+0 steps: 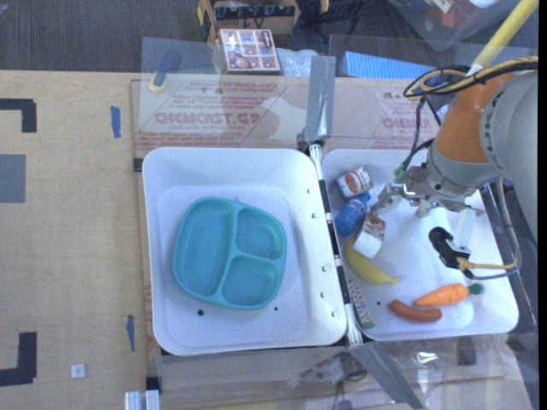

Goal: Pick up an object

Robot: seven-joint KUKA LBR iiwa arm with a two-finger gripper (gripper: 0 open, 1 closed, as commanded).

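My gripper [400, 196] hangs over the upper middle of the right bin [496, 314], reaching in from the right under the grey wrist with the orange band. Just left of it stand a small white and red can [354, 182], a blue bottle [349, 217] and a brown and white carton [370, 234]. A yellow banana [369, 268] lies below them. An orange carrot [444, 295] and a red sausage [416, 312] lie near the bin's front edge. I see nothing held in the gripper.
The left bin [171, 178] holds a teal divided plate [229, 252]. A metal divider [329, 229] separates the two bins. A flat printed card [360, 307] lies along the right bin's left wall. Boxes stand behind the bench.
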